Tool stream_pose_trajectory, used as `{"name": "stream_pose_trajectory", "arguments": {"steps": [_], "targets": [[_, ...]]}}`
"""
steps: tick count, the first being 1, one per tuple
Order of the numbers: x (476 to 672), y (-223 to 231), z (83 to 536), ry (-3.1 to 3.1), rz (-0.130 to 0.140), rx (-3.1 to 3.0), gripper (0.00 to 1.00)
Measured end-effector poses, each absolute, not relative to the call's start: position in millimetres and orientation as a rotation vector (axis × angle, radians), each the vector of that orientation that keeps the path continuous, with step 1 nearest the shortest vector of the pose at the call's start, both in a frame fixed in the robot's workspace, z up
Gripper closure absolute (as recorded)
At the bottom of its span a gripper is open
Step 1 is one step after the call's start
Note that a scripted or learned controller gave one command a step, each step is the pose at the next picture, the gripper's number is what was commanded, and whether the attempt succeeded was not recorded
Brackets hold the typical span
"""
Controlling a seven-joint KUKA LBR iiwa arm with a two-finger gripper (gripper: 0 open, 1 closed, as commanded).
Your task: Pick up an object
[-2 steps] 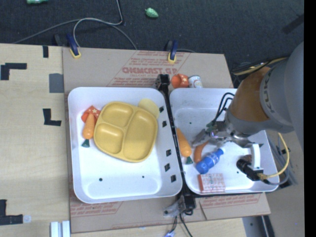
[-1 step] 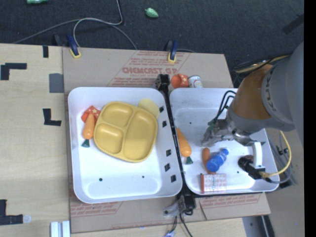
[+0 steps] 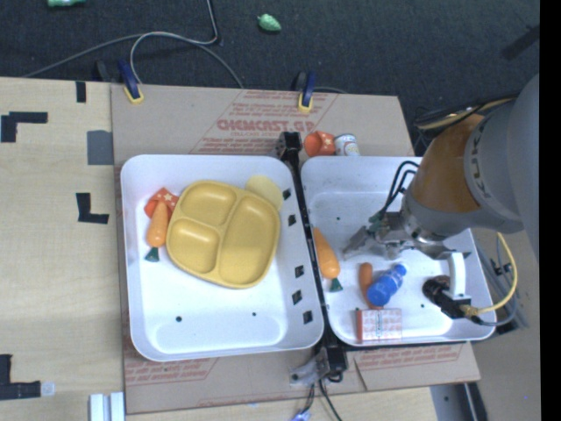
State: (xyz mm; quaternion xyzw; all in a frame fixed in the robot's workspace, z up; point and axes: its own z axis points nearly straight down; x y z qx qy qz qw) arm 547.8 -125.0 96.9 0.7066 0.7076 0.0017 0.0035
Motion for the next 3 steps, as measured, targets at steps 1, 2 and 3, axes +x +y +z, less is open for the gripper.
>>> {"name": "stream_pose_trajectory", "arguments": {"steps": [1, 2, 3], "targets": [[504.0, -143.7, 87.4, 2.219, 0.002, 2.219, 0.00], [504.9, -143.7, 97.4, 2.218, 0.003, 2.217, 1.00], [534.9, -80.1, 184.4, 2.224, 0.001, 2.219, 1.00]]}}
